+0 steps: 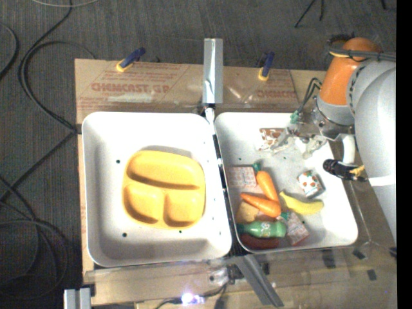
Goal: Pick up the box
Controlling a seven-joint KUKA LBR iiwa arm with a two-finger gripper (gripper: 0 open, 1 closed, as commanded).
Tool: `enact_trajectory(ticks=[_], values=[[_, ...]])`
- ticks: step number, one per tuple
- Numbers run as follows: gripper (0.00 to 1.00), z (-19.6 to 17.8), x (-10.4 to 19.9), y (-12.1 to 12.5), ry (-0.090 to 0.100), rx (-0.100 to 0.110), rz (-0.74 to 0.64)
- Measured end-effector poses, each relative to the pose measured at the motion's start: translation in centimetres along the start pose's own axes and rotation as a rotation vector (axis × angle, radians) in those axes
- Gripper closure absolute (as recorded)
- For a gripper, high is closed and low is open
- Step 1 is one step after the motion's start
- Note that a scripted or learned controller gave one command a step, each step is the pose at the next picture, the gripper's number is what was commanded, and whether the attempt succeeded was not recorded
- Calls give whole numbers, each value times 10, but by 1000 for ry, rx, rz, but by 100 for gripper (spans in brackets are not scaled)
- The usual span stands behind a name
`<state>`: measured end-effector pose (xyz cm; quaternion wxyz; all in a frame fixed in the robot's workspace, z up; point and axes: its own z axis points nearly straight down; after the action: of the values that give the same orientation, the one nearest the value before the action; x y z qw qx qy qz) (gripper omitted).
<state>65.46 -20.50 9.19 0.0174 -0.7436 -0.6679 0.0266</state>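
Dark grey carpet with loose black cables surrounds the surface (pixel 103 92), a cardboard sheet bearing two white bins. A yellow divided tray (pixel 165 187) fills the left bin (pixel 96 134). The right bin (pixel 341 234) holds carrots (pixel 264 195), a banana (pixel 301 205) and a small box (pixel 309 183), which lies tilted, long axis diagonal. The pincer (pixel 297 140) hovers at the bin's far side with spread fingers, gripping nothing.
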Motion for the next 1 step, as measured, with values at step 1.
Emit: enact_trajectory(ticks=[1], values=[[0, 3, 8, -3, -5, 4, 62]])
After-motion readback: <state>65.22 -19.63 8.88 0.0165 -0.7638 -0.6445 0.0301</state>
